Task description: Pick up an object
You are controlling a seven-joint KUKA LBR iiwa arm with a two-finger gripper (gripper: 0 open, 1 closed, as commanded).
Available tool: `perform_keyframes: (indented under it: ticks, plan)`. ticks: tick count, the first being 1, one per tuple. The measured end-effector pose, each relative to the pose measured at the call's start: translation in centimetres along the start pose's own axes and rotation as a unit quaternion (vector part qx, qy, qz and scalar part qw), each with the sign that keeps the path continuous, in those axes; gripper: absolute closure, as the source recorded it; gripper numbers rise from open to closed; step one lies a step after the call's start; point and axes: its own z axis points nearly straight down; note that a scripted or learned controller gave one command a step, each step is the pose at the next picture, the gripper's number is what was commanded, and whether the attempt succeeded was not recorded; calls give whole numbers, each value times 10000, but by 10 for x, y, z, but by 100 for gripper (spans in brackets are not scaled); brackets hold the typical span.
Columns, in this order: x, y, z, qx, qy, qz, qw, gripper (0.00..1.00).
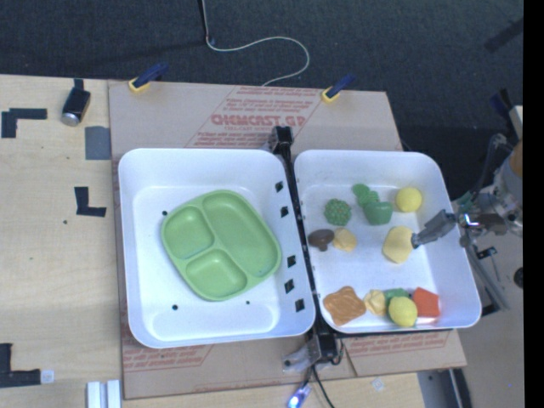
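The right bin (442,177) holds several toy foods. Among them are a green broccoli (338,212), a green piece (372,204), a yellow ball (409,199) and a pale yellow chunk (396,245). A brown mushroom (320,239) lies beside a small yellow bit (345,241). Along the bin's near edge sit an orange-brown bread slice (343,305), a lemon (403,311) and a red piece (427,303). My gripper (427,232) reaches in over the bin's right side, its tip just right of the pale yellow chunk. Nothing shows held in it.
The left bin (140,177) carries a green divided plate (221,243). Black clips run along the wall between the two bins. A cable lies on the dark floor behind the bench, and a small dark cylinder (76,104) sits at the far left.
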Motion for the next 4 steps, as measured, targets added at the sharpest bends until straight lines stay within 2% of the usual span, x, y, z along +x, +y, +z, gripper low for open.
perform_keyframes:
  ticks: [1,2,3,4]
  plan:
    - [45,-10,155,77,38,-10,10000,0]
    - [117,-3,56,-37,14,-44,10000,0]
    - [188,-6,61,11,18,-40,10000,0]
    - [183,-6,51,22,5,-9,10000,100]
